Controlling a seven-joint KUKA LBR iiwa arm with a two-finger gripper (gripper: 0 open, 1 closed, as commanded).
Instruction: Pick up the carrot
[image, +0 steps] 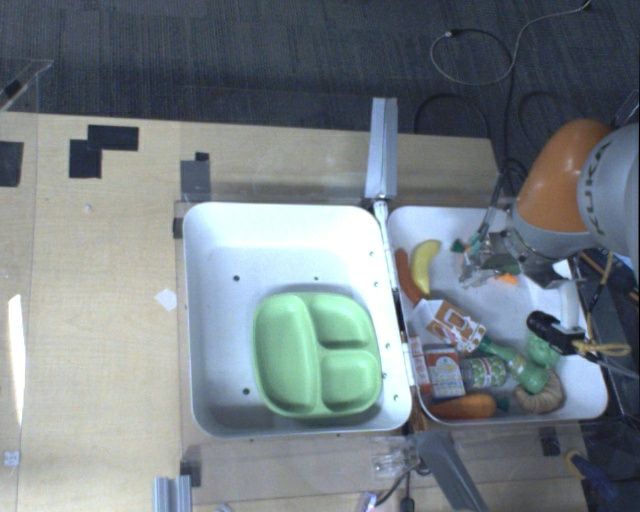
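In the right bin (590, 395), my gripper (487, 265) hangs low over the far part, below the arm's orange band. A small orange piece (507, 281) shows just right of it and a green bit (458, 244) just left of it. They look like the two ends of the carrot, with the gripper hiding its middle. Whether the gripper touches the carrot is hidden.
A yellow banana (425, 265) and a red sausage (405, 278) lie left of the gripper. Nearer the front sit a carton (455, 325), a bottle (480, 375), a green toy (540, 355), a brown ring (540, 398) and an orange-red oblong (465, 406). The left bin (215, 300) holds a green divided plate (300, 385).
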